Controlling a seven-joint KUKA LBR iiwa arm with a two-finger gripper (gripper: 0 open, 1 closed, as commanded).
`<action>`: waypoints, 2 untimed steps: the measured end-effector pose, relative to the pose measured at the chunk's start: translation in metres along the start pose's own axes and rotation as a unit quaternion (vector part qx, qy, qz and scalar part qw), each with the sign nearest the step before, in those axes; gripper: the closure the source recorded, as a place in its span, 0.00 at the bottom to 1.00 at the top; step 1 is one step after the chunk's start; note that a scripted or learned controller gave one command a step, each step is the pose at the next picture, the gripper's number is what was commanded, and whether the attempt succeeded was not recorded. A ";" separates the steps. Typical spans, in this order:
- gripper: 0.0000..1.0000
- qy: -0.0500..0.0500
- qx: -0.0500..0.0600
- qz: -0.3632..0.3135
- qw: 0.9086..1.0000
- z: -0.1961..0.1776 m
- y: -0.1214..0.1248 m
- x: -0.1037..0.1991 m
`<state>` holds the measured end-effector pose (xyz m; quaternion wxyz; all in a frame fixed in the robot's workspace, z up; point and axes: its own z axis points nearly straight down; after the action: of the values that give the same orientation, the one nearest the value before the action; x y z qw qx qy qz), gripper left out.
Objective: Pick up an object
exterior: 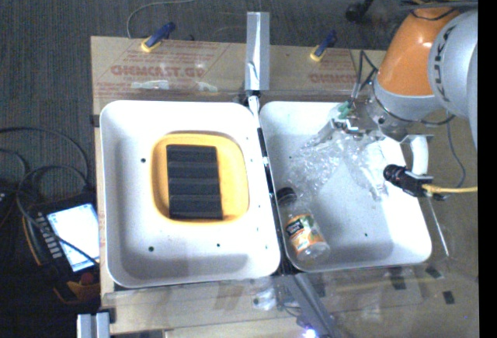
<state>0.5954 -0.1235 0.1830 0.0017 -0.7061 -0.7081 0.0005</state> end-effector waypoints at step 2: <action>0.00 -0.002 -0.002 0.011 1.000 -0.130 -0.001 -0.030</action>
<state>0.5947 -0.1534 0.3128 -0.0007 -0.7140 -0.7001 0.0006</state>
